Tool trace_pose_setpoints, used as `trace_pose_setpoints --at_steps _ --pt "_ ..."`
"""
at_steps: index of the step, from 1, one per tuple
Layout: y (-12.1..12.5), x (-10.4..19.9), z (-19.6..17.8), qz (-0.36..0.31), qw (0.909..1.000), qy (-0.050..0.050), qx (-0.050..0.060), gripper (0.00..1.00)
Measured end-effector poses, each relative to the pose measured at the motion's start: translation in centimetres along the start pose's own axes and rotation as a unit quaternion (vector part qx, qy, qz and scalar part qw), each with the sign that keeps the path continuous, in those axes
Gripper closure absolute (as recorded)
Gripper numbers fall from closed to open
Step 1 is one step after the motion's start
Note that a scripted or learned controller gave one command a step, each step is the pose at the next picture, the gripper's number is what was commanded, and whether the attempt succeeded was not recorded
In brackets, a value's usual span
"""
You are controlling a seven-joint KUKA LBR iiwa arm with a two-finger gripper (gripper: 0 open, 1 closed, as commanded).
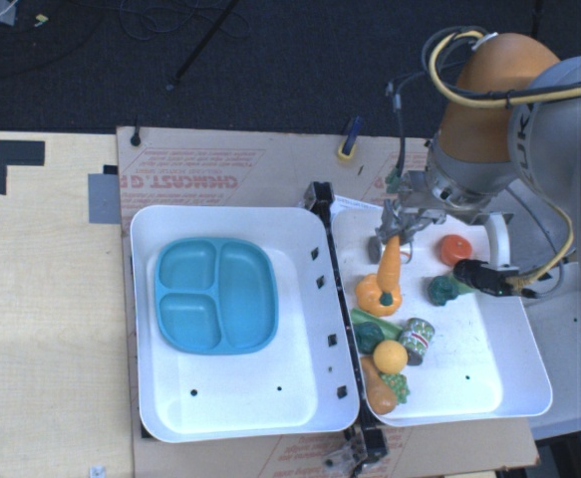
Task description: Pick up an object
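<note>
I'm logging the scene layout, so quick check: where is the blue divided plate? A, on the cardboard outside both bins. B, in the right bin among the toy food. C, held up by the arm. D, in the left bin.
D: the blue plate lies flat in the left bin, while the toy food, such as the carrot, sits in the right bin.

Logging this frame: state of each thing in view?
hand: over right bin, at carrot's top
carrot: upright, leaning on squash
squash: lying in right bin
plate: flat in left bin
tomato: resting, right bin
can: on its side
lemon: resting, beside can
</note>
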State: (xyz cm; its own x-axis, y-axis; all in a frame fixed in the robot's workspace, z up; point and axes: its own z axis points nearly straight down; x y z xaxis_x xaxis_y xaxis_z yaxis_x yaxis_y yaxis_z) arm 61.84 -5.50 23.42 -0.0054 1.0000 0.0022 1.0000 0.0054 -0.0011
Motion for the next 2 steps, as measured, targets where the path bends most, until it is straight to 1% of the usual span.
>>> trace_pose_setpoints --at_steps 1,2 --pt "1.5 1.7 1.3 0.002 1.0 -0.001 0.001 1.0" --pt "1.6 0.6 1.7 0.003 1.0 -0.002 0.001 1.0"
